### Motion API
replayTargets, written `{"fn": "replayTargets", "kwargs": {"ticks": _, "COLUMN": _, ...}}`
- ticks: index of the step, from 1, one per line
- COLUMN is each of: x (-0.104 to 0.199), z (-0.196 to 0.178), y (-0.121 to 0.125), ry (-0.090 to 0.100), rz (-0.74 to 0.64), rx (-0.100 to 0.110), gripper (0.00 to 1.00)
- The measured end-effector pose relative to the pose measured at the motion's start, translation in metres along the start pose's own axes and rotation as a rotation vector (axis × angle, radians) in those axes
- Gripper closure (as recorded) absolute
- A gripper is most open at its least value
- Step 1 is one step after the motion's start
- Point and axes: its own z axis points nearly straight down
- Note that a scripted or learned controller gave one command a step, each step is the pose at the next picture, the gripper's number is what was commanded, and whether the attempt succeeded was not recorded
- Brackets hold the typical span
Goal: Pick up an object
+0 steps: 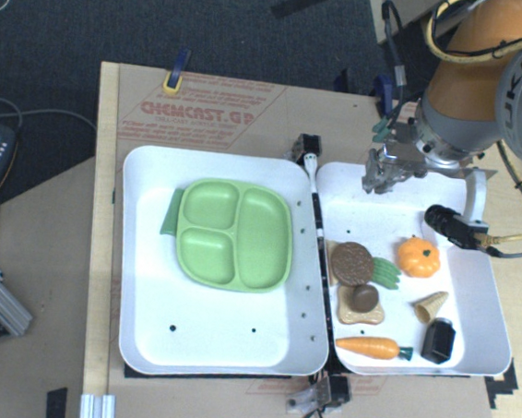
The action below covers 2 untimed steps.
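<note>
**Gripper above far end of right bin, nothing picked**

Gripper [382,176] hangs over the right bin [495,316], far-left corner, well apart from the objects; can't tell finger state, nothing seen between them. Candidate picks cluster near side: pumpkin [418,256], brown round cookie [352,262], cone [431,307], black block [438,341], carrot [369,347] along the near wall. Likely clustered because the bin is just a pick source. Left bin [139,311] holds a green divided plate [236,235], lying flat. Bins sit on a cardboard sheet [207,105]; dark carpet [125,4] beyond, cables around.
</note>
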Motion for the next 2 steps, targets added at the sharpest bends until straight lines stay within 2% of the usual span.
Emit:
{"fn": "replayTargets", "kwargs": {"ticks": 1, "x": -0.009, "z": 0.013, "y": -0.005, "ry": -0.003, "rz": 0.007, "rx": 0.0, "gripper": 1.0}}
{"fn": "replayTargets", "kwargs": {"ticks": 2, "x": -0.008, "z": -0.006, "y": -0.003, "ry": -0.004, "rz": 0.005, "rx": -0.007, "gripper": 1.0}}
